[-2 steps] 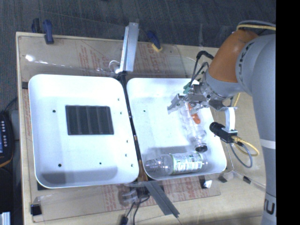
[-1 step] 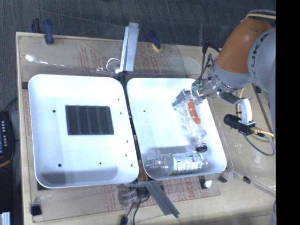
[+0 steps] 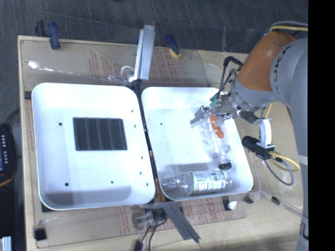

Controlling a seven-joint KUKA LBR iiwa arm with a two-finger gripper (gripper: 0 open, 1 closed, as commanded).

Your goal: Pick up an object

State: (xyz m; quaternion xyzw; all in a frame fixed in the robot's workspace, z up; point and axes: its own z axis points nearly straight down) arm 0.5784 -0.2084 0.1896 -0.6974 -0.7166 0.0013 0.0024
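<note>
So here's where we're at: nothing's picked up yet as far as we can see. The gripper (image 3: 208, 115) is down low in the right bin (image 3: 167, 140), near its far right side, and we honestly can't tell whether the jaws are spread or closed, it's too small and cluttered there.

Right at the jaws, touching or just under them, there's a clear plastic thing with an orange bit (image 3: 216, 130) inside. It looks like a small see-through bottle or sprayer lying on the bin floor, with a dark cap (image 3: 224, 165) at the end pointing away from the jaws. Can't say it's actually between the fingers, so we're not calling it grabbed.

A bit further from the jaws, toward the bin's near wall, a clear water bottle (image 3: 196, 182) with a label lies on its side.

Well away from the jaws, across the divider, the left bin (image 3: 52, 156) has a flat dark ribbed panel (image 3: 99, 134).

Our guess: closing on something and lifting are both still to do.
</note>
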